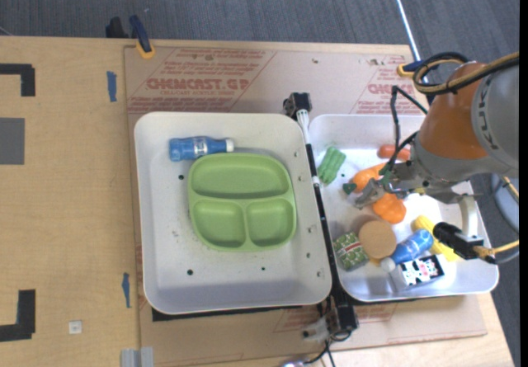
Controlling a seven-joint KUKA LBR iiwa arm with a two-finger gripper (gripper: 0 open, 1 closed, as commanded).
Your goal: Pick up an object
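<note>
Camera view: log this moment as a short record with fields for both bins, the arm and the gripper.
left bin: green three-compartment tray; blue bottle lying beside the tray's far edge
right bin: green item, orange pieces, round tan disc, blue item, yellow item, black-and-white block
arm: reaching in over the right bin
gripper: low among the orange pieces; grasp not discernible

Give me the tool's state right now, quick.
Tool: low over the right bin, among the orange pieces. Whether it is open, closed or holding anything cannot be told from this view.
</note>
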